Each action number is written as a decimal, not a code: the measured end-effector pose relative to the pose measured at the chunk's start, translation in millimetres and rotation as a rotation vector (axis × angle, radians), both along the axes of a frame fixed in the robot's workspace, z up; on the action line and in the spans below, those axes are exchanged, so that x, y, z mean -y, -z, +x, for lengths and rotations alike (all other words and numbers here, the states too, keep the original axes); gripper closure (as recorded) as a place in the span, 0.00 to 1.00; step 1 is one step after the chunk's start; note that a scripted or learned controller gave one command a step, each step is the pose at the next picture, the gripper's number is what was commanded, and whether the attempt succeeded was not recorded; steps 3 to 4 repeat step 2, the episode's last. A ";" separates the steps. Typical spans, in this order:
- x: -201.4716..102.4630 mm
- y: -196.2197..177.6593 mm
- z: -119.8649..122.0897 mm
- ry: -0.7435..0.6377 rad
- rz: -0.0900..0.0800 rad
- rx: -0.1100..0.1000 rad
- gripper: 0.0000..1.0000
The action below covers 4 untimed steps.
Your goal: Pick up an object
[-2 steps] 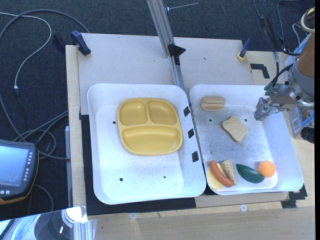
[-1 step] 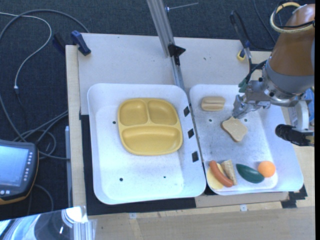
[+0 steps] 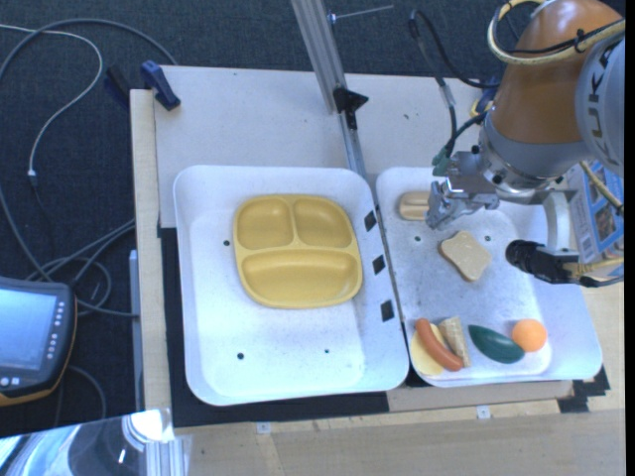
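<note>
My gripper [image 3: 444, 213] hangs over the back of the right bin [image 3: 417, 284], its metal fingers pointing down next to a tan bread roll [image 3: 412, 206] on its left. A slice of toast [image 3: 466, 256] lies just in front of and right of the gripper. Along the bin's front edge lie a red sausage [image 3: 437, 346], a pale wedge [image 3: 455, 337], a dark green vegetable [image 3: 496, 344] and an orange [image 3: 530, 334]. Nothing shows between the fingers.
The left bin [image 3: 208, 365] holds a yellow divided plate [image 3: 296, 250]. A metal pole [image 3: 316, 28] rises from the bench behind the bins. Black clips [image 3: 377, 264] sit on the ridge between the bins. A blue clamp [image 3: 160, 82] sits at the bench's back left corner.
</note>
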<state>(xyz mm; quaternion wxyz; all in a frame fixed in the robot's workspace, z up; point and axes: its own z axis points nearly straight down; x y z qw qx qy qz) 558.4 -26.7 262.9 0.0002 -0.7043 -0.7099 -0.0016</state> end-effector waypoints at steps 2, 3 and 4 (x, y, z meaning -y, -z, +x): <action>-106.6 10.6 -1.7 0.002 -0.001 -0.006 1.00; -106.6 10.6 -1.7 0.002 -0.001 -0.006 1.00; -106.6 10.6 -1.7 0.002 -0.001 -0.006 1.00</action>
